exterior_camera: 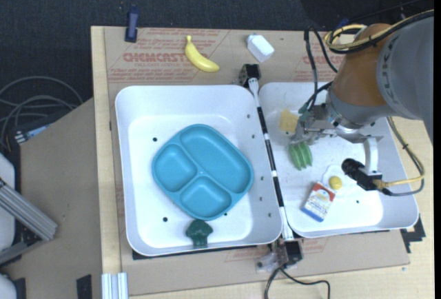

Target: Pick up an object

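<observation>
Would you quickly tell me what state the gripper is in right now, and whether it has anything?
Gripper: cannot be told; it sits low in the right bin, just above the green vegetable and beside the yellow block.

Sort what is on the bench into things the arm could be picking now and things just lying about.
In play, right bin by the gripper:
green ridged vegetable
pale yellow block
small red and white carton
small yellow ball

Lying about:
blue divided plate
dark green broccoli toy
yellow banana
white block
</observation>
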Robot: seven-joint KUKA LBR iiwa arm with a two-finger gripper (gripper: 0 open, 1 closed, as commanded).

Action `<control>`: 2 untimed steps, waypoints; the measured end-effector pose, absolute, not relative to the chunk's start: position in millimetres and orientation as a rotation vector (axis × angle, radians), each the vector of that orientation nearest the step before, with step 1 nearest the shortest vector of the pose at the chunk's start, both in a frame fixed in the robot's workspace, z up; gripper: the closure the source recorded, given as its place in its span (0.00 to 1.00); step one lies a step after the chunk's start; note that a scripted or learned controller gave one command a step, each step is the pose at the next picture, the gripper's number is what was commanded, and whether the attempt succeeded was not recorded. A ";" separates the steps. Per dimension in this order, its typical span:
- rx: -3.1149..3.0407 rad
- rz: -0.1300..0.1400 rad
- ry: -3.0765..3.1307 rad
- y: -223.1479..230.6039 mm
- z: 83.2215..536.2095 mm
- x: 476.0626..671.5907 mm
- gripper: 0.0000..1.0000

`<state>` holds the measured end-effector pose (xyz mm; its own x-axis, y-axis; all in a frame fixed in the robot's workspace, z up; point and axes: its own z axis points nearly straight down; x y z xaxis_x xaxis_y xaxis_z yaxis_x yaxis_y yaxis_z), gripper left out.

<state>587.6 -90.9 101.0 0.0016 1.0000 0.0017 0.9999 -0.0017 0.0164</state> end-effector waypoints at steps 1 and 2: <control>2.220 0.002 2.222 -48.6 185.1 550.5 1.00; 2.222 0.000 2.221 -49.0 184.6 550.0 0.00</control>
<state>550.0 -49.0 184.6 0.0000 1.0000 0.0001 1.0000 0.0000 0.0001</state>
